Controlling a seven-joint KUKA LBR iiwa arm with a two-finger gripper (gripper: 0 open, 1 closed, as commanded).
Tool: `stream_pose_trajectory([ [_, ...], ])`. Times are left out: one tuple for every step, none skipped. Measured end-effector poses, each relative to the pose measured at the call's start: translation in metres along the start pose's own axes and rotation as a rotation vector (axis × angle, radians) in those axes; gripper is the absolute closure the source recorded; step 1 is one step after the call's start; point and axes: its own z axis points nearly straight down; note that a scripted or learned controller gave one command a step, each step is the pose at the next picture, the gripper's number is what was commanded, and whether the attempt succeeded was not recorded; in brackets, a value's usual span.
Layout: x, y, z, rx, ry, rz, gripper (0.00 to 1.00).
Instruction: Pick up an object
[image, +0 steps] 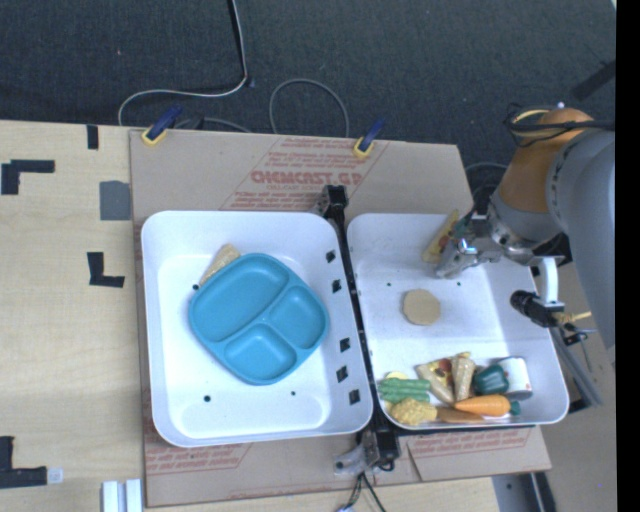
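My gripper (456, 254) is low in the far right part of the right bin (385, 250), near its back wall. A small yellow-tan piece (441, 238) lies right against the gripper's left side; whether it is gripped cannot be seen. A round tan cookie (422, 307) rests on the bin floor just in front of the gripper, apart from it. Along the bin's near wall is a pile of toy food: green beans (402, 386), corn (413, 411), a carrot (482, 406), a pizza slice (437, 375) and a white-and-green piece (503, 377).
The left bin (170, 400) holds a blue divided plate (260, 317) with a tan piece (220, 262) poking out from under its far left edge. The arm (560, 190) comes in over the right bin's far right corner. A black divider (345, 300) runs between the bins.
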Motion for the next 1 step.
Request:
stream_pose_trajectory([
  [-0.0041, 0.0258, 0.001, 0.024, 0.007, -0.001, 1.0],
])
